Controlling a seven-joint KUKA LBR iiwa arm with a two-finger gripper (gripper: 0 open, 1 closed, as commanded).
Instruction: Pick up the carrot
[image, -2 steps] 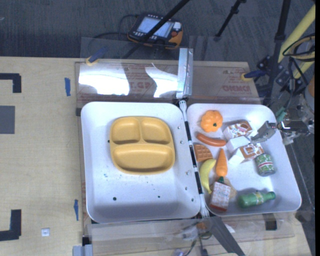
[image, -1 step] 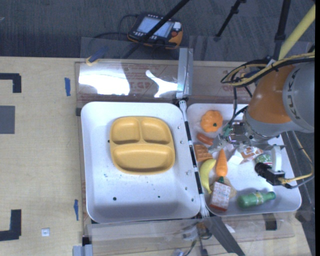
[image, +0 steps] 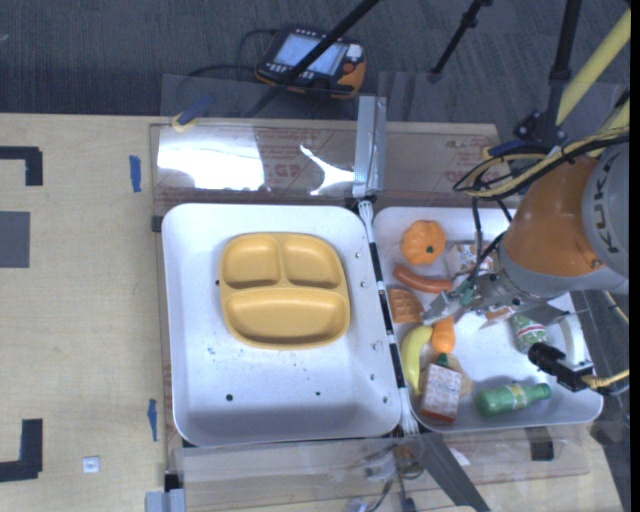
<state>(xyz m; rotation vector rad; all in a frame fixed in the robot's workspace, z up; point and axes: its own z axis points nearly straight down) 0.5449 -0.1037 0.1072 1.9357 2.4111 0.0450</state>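
The carrot is a short orange piece with a green tip at its near end. It lies in the right bin between the banana and the bin's middle. My gripper reaches in from the right and hangs right over the carrot's far end, very close to it or touching it. The grey wrist with its orange band hides the bin's far right part.
Around the carrot lie an orange pumpkin, a sausage, a brown bread piece, a red-labelled bottle, a green bottle and a small bottle. The left bin holds a yellow divided plate.
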